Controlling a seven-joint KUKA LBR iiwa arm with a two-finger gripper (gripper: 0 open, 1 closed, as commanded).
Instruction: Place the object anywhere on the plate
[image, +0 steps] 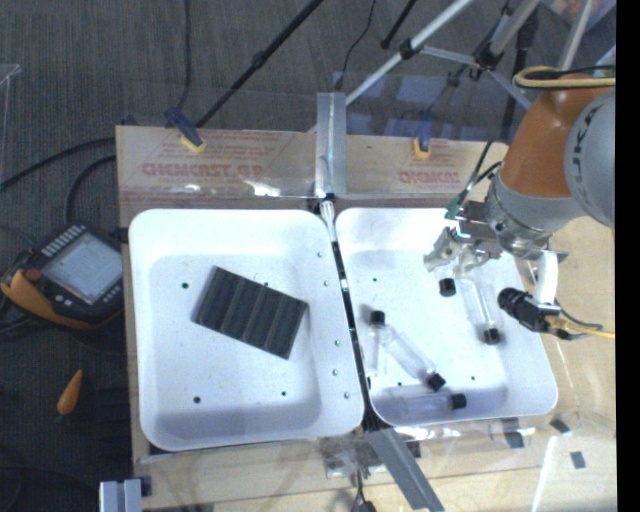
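A: Object location to be logged.

B: The object is taken to be the clear tube (403, 350) with black end caps, lying at a slant on the floor of the right bin (520, 385), near the wall shared with the left bin (160, 400). A second clear capped piece (425, 403) is seen just beside it, along the front wall.

A: Hand state?

B: The hand (469, 310) is noted above the right bin, well apart from the tube. Its fingers are spread, with nothing seen between them.

A: Risks?

B: The tube is round, smooth and see-through. It could be rolled away or squeezed out if it is pinched off-centre. The neighbouring piece could be caught instead. The shared wall may be struck during transfer.

A: Target?

B: The dark plate (250, 311), a flat ribbed rectangle of matte finish, is recorded in the left bin. A round tube might be steadied by the ribs if it is laid along them. Laid across them, it could roll off.
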